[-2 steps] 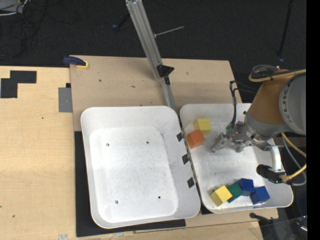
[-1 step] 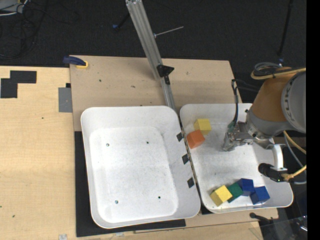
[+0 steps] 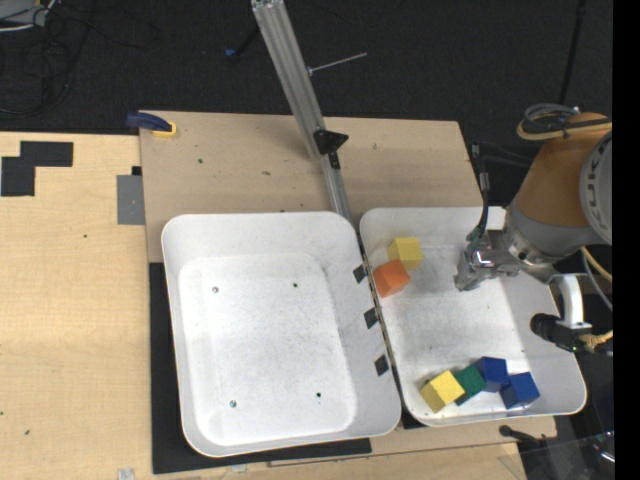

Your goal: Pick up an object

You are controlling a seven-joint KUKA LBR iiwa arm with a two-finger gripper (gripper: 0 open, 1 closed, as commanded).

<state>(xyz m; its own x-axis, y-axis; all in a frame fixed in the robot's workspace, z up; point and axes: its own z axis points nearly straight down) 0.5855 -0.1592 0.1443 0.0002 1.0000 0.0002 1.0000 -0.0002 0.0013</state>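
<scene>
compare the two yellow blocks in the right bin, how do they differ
The upper yellow block sits near the bin's far left side, touching an orange block. The lower yellow block lies at the near edge beside a green block and looks larger. Both are yellow cubes.

Slanted aluminium rail [image 3: 297, 78] behind white bins [image 3: 190, 268].

The pale wooden tabletop [image 3: 70, 308] carries two shallow white bins side by side, the left bin [image 3: 180, 243] and the right bin [image 3: 560, 393], touching along their inner edges.
</scene>
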